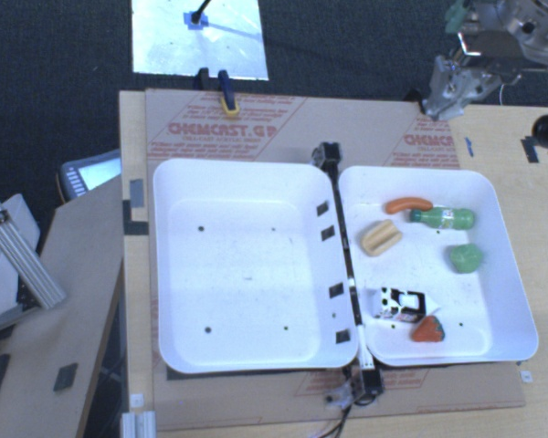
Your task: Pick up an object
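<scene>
Two-finger gripper point(441, 99) hangs beyond right white bin point(502, 245) far rim, finger state indiscernible; best descend squarely onto isolated green round lump point(465, 257) near right edge

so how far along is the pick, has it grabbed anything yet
Nothing looks picked yet. The gripper is above the bench beyond the right bin, nowhere near its contents. The green bottle, sausage, bread roll and the others lie in the bin. Reaching, grasping and lifting remain.
</scene>
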Tool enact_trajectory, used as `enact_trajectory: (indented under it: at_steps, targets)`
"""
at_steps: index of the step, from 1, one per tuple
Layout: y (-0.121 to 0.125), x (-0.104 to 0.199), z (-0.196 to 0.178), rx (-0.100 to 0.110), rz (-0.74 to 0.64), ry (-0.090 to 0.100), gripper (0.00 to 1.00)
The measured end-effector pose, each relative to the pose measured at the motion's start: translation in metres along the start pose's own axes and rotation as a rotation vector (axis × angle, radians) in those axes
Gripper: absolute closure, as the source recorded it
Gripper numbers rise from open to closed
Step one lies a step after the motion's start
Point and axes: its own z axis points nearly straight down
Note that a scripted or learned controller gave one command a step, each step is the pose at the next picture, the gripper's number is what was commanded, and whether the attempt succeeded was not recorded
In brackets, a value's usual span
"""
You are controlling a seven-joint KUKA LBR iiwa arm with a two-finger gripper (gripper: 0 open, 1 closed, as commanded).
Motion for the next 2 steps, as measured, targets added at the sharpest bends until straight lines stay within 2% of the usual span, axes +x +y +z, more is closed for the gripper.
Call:
enact_trajectory:
  at_steps: [1,2]
  targets:
    - [0.014,0.079,0.0,-0.001,0.002,0.0,1.0]
    - [0.012,0.181,0.046,0.006,0.0,0.0,1.0]
